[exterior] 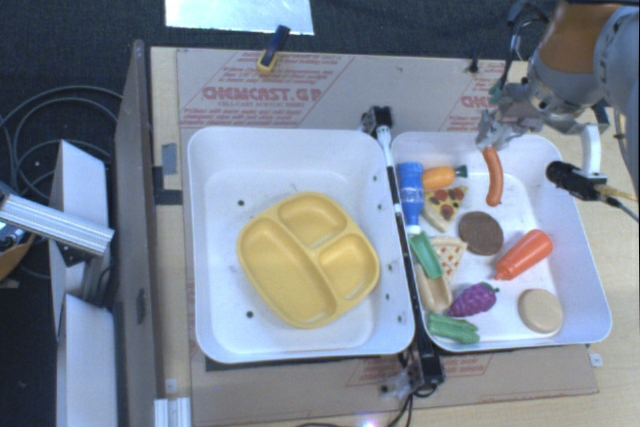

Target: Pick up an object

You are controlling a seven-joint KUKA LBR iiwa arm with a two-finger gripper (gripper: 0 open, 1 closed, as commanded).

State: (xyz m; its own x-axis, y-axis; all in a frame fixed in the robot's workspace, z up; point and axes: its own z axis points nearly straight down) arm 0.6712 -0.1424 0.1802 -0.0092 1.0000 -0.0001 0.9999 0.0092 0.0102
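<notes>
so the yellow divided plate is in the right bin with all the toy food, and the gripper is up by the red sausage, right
Not quite: the camera view shows the yellow divided plate in the left bin, alone. The toy food lies in the right bin, with the gripper by the red sausage.

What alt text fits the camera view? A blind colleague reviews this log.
The arm's pincer hovers above a red sausage in the right bin, which holds toy foods. The left bin holds a yellow divided tray.

A yellow divided plate [308, 258] is lying in the left bin [215, 175] (slightly askew), while black cables [40, 130] are coiling left of the table [300, 80].
</notes>
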